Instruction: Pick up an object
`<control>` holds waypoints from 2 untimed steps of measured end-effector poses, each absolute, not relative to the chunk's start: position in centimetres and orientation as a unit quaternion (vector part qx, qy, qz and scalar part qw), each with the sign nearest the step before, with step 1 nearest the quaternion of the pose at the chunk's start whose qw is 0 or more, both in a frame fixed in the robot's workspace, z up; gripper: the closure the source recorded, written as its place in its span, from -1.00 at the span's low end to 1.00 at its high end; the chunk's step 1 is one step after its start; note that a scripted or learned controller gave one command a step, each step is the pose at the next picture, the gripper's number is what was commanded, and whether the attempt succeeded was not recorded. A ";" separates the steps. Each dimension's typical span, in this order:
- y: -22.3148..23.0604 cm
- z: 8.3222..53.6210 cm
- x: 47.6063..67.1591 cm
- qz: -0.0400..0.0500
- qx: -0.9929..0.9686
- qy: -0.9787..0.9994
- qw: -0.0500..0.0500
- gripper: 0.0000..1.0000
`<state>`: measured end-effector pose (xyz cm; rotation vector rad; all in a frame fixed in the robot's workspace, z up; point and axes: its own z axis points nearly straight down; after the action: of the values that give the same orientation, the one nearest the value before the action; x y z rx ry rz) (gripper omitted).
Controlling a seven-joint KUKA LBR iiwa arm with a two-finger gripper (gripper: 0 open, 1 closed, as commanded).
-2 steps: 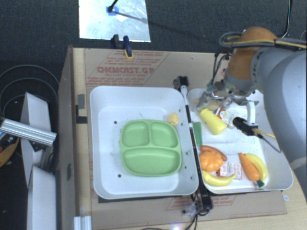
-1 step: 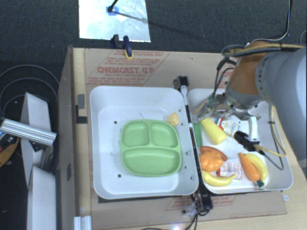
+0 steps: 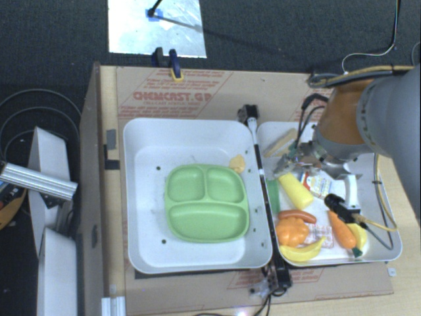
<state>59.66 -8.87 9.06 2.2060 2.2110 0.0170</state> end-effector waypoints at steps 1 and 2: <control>-9.0 9.0 55.4 0.005 0.706 0.708 0.009 -1.00; -9.2 10.2 55.6 0.006 0.707 0.707 0.011 1.00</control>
<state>55.65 -9.15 10.18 2.2044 2.2064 0.0175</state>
